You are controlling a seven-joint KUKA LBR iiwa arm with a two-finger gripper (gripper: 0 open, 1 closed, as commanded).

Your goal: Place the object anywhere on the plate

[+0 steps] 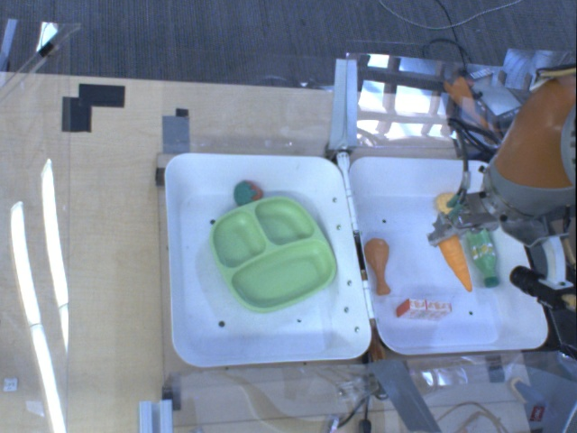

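Observation:
A green plate (270, 258) with three compartments lies in the left bin (194, 332). A small green and red object (247, 192) sits just beyond the plate's far rim. In the right bin (514, 327) lie an orange carrot (457, 260), a green bottle (483, 254), a brown drumstick (378, 262), a yellow piece (446, 203) and a red and white packet (424, 308). My gripper (457, 227) hangs low over the top end of the carrot, next to the yellow piece. The arm's orange band (539, 138) rises to the right.
A clear frame (397, 88) with cables stands behind the right bin. A ridge (353, 242) separates the two bins. Bare wooden bench (90, 269) stretches to the left of the bins.

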